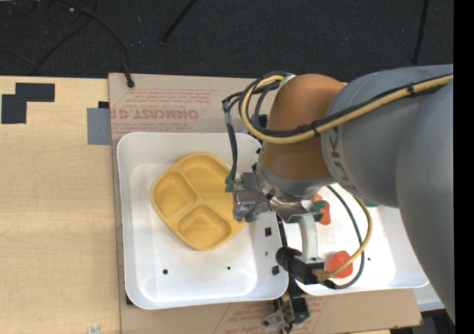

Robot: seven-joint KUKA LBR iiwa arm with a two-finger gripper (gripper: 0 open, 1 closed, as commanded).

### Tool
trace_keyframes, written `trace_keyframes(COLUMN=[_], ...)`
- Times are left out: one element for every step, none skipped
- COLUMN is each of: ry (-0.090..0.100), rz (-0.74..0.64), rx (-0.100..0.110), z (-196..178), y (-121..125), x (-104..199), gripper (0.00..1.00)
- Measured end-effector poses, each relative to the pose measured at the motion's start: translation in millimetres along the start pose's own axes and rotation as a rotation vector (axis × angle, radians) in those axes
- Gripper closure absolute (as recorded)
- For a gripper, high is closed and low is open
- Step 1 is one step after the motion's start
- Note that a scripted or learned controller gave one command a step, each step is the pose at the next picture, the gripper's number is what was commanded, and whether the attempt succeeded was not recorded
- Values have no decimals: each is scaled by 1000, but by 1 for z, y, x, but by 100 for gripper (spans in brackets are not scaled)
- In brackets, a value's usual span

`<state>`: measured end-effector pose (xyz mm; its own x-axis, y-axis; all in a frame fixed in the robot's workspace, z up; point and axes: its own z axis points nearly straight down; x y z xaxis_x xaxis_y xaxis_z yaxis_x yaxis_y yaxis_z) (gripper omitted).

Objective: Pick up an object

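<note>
the arm [348, 140] comes in from the right and bends down over the seam between the 2 white bins, its orange band [300, 129] bulging above the wrist. the gripper [244, 203] sits at the left end of the wrist hardware, low over the left bin [185, 281], right at the right-hand edge of the yellow tray [191, 199]. whether the jaws stand open or closed cannot be told: the wrist body and cables cover them from above, and nothing can be seen between them.

the yellow tray is 1 piece with 3 compartments, lying flat and turned at an angle in the upper middle of the left bin. its right rim meets the grey metal of the gripper in the view; whether they actually touch cannot be told. the tray rests on the bin floor.

in the right bin [392, 266], mostly hidden under the arm, 1 red-orange object [339, 262] lies near the lower edge, just beside a black cable loop. 1 small piece with red and green parts [322, 212] shows further up, close under the wrist. what that piece is cannot be made out.

both bins sit on a brown cardboard sheet [167, 107] with red lettering, on the light wooden bench [55, 214].

count: 2 bins, 1 yellow tray, 1 red-orange object, 1 small red and green piece.
</note>
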<state>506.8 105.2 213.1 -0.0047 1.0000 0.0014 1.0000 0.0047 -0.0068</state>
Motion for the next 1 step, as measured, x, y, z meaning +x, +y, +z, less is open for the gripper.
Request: trace_keyframes(ry=[-2], rz=[3], rx=[-1], z=[0], y=[1], x=[-2], gripper=[0])
